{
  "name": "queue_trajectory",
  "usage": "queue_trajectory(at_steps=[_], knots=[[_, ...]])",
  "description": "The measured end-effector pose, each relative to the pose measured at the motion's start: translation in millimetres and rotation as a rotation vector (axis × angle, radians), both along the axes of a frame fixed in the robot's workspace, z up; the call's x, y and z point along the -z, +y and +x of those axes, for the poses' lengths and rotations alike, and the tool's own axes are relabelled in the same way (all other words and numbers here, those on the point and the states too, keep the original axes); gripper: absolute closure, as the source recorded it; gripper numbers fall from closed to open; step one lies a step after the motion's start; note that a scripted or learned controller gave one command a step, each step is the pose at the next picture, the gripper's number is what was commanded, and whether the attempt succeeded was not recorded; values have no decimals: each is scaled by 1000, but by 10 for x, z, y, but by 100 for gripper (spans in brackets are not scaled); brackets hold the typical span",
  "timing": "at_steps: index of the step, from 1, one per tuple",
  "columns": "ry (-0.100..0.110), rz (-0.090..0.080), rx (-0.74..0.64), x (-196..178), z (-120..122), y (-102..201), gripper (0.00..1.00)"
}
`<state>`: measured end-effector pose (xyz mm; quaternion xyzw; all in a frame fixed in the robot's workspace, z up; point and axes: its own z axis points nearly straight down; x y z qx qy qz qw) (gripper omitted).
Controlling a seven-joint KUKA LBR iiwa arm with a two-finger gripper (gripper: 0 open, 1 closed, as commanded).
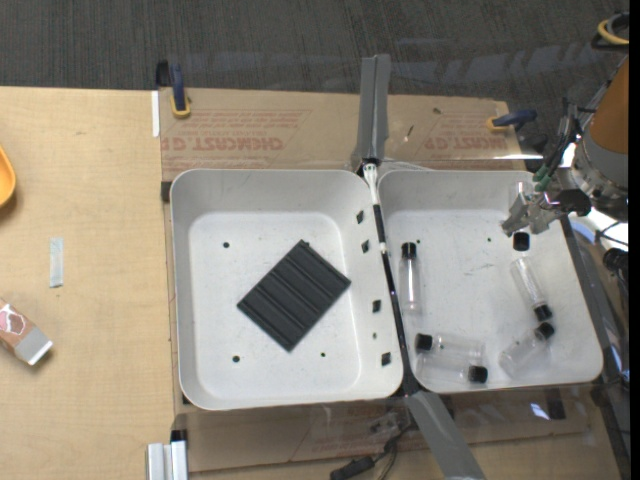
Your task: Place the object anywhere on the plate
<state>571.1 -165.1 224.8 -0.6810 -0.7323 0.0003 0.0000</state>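
Note:
A dark grey ribbed plate (294, 295) lies tilted in the middle of the left bin (185, 268). Several clear vials with black caps lie in the right bin (480, 190). One vial (409, 268) sits close to the divider, and one (452, 347) lies near the front. Two more vials (529, 285) (524, 349) are on the right side. My gripper (528, 217) hangs over the right bin's far right part. It is just above a black cap (520, 240) at the upper end of the right-side vial. I cannot see whether it touches that vial.
A metal divider bar (374, 108) runs between the two bins. Clamps (178, 98) (510, 121) hold the cardboard at the back. On the wooden bench to the left lie a small strip (56, 263) and a wrapped object (24, 334).

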Motion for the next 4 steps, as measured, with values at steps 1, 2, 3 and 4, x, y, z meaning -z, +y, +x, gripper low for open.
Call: queue_trajectory(at_steps=[1,2,3,4], knots=[[0,-1,-89,341,768,741,100],[0,-1,-157,13,804,1405,100],[2,-1,-228,100,596,2085,100],[2,0,-617,344,172,2201,100]])
